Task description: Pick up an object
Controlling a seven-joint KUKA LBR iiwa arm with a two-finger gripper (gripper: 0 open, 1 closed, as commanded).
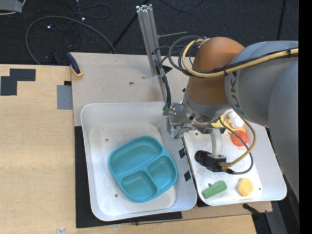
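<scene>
Nothing looks picked yet: the gripper (174, 126) hangs over the divide between the bins, its grasp impossible to tell, while the green block (214, 189), yellow piece (245, 186) and teal divided plate (142, 167) lie in their bins.

floor (73, 18): black, loose cables (53, 26) | bench (34, 150): light wood | post (148, 38): aluminium, slanted
</scene>
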